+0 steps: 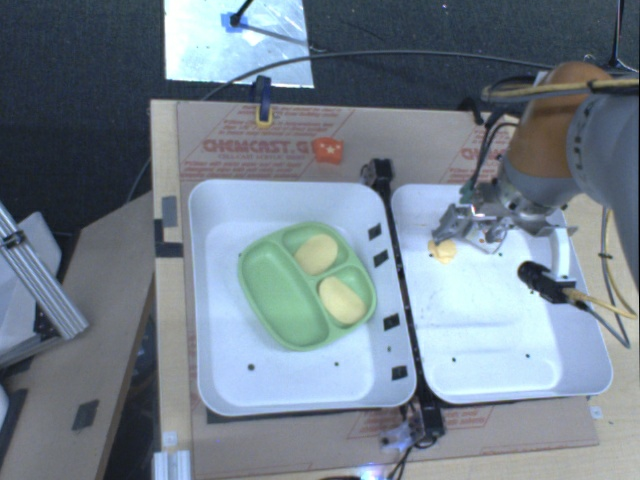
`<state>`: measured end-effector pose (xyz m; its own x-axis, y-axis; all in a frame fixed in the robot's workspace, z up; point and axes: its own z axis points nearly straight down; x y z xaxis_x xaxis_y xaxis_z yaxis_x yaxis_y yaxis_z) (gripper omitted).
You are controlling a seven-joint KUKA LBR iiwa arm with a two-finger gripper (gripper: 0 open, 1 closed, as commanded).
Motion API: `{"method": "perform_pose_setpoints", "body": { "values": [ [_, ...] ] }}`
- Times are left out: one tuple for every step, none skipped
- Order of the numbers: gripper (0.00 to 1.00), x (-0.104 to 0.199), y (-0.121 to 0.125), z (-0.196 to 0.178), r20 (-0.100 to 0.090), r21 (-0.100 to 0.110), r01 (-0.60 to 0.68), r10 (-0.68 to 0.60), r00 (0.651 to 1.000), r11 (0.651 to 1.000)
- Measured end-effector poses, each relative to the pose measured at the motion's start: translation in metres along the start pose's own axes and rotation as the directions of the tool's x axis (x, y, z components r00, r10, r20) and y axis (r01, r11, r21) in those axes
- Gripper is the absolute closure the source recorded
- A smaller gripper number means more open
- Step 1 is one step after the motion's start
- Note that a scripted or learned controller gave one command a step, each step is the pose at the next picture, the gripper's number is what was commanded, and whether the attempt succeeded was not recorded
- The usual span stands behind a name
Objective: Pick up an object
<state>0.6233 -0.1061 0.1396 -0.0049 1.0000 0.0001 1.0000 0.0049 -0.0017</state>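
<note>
The arm [560,138] is reaching in from the right over the right bin [500,353], and the gripper [452,230] is hanging low in that bin's far left part. A small yellow lump [444,252] is lying on the bin floor just beside the gripper tip, on the near side of it. The two are looking almost in contact, though the blur there is making it impossible to say whether they are touching. Whether the gripper is open or closed I cannot tell, and nothing is showing as held.

In the left bin [225,368] a green divided plate [275,303] is carrying two larger yellow pieces, one in the far compartment [317,253] and one in the near one [342,301]. Both bins are sitting on the counter [290,138].

The lump seems to be the target, and the grasp is looking not yet made. The main risk is coming from the offset. If the gripper is descending slightly behind the lump, it is likely to nudge it along the smooth floor rather than straddle it. A small rounded thing may also be squeezed out sideways on closing, leaving the gripper lifting away with nothing.
</note>
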Motion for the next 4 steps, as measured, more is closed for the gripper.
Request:
{"method": "perform_pose_setpoints", "body": {
  "values": [
    [0.00, 0.001, 0.000, 0.052, 0.000, -0.001, -0.002, 0.002, 1.000, 1.000],
    [1.00, 0.000, 0.001, 0.038, 0.001, -0.005, -0.002, 0.002, 1.000, 1.000],
    [1.00, -0.002, -0.007, -0.018, 0.001, -0.008, -0.006, 0.006, 1.000, 1.000],
    [1.00, -0.009, -0.014, -0.073, 0.001, -0.008, -0.006, 0.006, 1.000, 1.000]
  ]
}}
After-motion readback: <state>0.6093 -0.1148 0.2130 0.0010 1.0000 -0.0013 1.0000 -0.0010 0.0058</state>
